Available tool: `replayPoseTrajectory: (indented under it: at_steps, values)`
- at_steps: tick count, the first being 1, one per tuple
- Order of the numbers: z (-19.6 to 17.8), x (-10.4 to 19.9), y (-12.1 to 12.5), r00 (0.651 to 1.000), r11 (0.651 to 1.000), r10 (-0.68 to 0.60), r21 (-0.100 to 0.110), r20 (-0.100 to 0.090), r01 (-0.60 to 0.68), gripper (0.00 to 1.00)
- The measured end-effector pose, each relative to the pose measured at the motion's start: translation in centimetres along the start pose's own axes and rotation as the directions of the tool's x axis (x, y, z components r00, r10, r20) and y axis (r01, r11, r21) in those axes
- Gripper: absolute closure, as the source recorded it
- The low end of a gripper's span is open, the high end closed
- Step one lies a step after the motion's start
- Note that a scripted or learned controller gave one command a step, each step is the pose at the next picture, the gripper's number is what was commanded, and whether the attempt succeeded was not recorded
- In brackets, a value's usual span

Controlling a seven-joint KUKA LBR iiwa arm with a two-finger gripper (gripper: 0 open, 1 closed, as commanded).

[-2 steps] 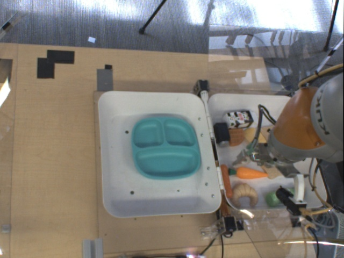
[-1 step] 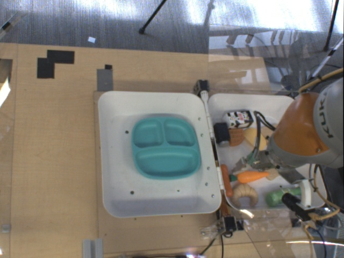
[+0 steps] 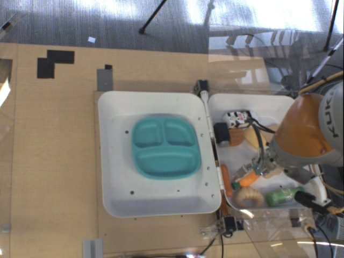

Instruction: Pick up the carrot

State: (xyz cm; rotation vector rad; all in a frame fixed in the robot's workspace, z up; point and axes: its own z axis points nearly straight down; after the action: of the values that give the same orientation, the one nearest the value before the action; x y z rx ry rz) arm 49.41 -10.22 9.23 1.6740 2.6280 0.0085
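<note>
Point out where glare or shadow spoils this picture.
Camera view: sunlight washes out the floor along the top; a clear panel throws pale reflections over the right bin's far edge; the teal tray in the left bin is evenly lit and sharp.

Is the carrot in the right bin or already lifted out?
In. The carrot lies on the right bin floor under the gripper, beside a green item.

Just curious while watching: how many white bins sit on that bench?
2: the left bin holds a teal divided plate; the right bin holds the carrot and other items.
</note>
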Motion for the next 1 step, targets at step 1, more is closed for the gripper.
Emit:
replayPoseTrajectory:
  at_steps: [1]
  values:
    - [-1.30, -0.26, 0.52, 1.000, 1.000, -0.001, -0.015, 0.012, 0.001, 1.00]
